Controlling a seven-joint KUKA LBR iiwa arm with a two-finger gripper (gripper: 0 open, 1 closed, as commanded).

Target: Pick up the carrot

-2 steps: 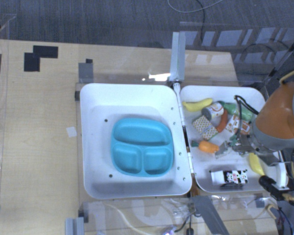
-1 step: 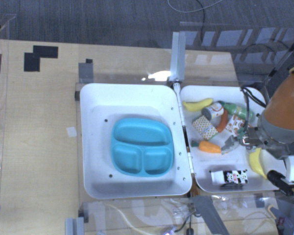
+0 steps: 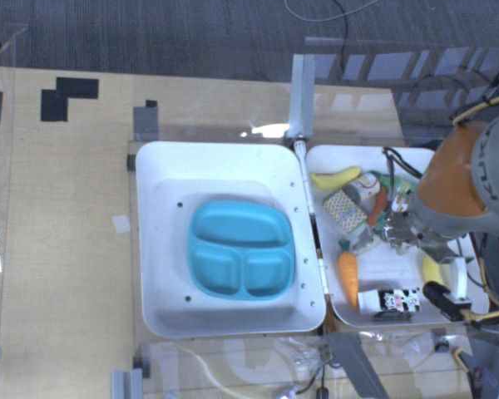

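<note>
The carrot [image 3: 348,278] is seen lying in the right bin [image 3: 399,317], near that bin's left wall and toward its front edge, w/ its long axis running roughly front-to-back in the view; the green top sits at the far end and the orange body tapers toward the near end. A white carton w/ black patches [image 3: 388,301] lies just beside the near tip, and a checkered packet [image 3: 344,210] sits a little beyond the top end. The claw [image 3: 392,223] is found over the middle of the same bin, amid a banana [image 3: 335,178] and other clutter, so the carrot lies to its left and nearer the viewer, close but apart. Whether the claw is released or clenched cannot be told (the wrist and clutter mask it); nothing is seen grasped. A blue divided tray [image 3: 241,248] sits in the left bin [image 3: 166,239] on the counter [image 3: 58,248]. Judged next: a shift left and forward, w/ closing across the carrot's short width.
</note>
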